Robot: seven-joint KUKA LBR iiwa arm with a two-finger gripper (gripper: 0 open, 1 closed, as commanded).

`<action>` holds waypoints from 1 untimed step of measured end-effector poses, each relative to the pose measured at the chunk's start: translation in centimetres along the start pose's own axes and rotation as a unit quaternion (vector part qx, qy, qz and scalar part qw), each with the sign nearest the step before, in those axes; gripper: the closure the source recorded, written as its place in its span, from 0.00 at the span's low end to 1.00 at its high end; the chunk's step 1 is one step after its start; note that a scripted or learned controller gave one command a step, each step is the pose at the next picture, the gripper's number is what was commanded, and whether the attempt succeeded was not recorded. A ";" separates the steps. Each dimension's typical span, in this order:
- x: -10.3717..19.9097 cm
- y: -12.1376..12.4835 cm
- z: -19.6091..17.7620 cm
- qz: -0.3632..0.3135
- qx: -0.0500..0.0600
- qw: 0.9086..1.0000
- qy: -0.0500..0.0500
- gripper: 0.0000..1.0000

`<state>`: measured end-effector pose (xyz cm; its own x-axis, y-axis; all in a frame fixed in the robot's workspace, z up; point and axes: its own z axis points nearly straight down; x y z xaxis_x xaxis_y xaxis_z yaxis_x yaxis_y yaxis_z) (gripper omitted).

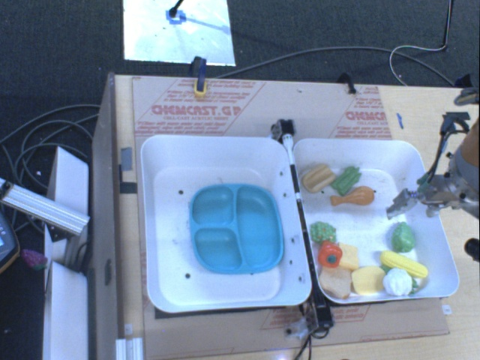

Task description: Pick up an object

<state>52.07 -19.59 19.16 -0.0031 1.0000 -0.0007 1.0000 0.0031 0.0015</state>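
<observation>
Toy food [352,280] crowded along right bin's [375,142] front edge, none lifted yet; gripper [399,204] poised over same bin's right side near green vegetable [403,237], grip state impossible to tell, whole pick remaining.

Around the blue tray [236,227] the left bin [169,163] floor lies bare; right of it, toys [352,265] crowd the right bin [405,156].

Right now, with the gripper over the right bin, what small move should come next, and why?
Probably lower the gripper toward the green vegetable just below it in the camera view. Nothing is seen between its fingers, and that piece lies nearest, apart from the yellow corn.
</observation>
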 end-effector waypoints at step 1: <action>6.9 8.1 4.0 0.000 0.000 1.000 0.001 0.00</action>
<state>60.13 -12.70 15.18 -0.0040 1.0000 0.0011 1.0000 0.0040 0.0014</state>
